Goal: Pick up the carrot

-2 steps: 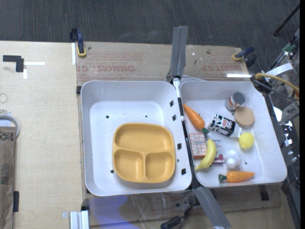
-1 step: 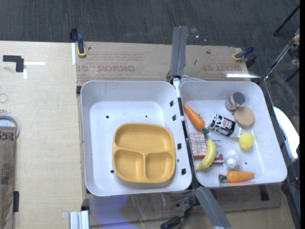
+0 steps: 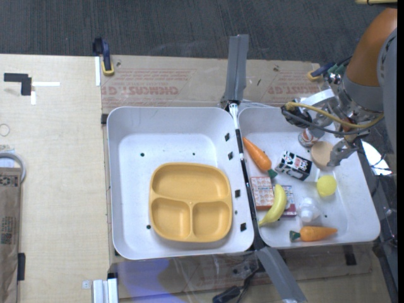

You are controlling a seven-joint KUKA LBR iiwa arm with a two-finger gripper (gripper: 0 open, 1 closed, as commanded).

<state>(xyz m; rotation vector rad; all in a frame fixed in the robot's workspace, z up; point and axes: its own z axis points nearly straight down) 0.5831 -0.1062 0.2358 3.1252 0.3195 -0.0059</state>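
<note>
Two carrots lie in the right bin (image 3: 369, 229). One orange carrot (image 3: 257, 154) with a green tip rests slantwise by the bin's left wall, near the divider. The other carrot (image 3: 315, 233) lies flat along the bin's front edge. My gripper (image 3: 339, 151) hangs over the bin's upper right part, beside a tan rounded object (image 3: 320, 153), well to the right of the first carrot and above the second. Cables and the wrist cover much of the gripper.
The right bin also holds a banana (image 3: 275, 206), a black-and-white carton (image 3: 295, 164), a yellow ball (image 3: 326, 185), a reddish flat pack (image 3: 262, 187) and a pale clear item (image 3: 308, 211). A yellow divided plate (image 3: 190, 202) lies in the left bin (image 3: 126, 169).
</note>
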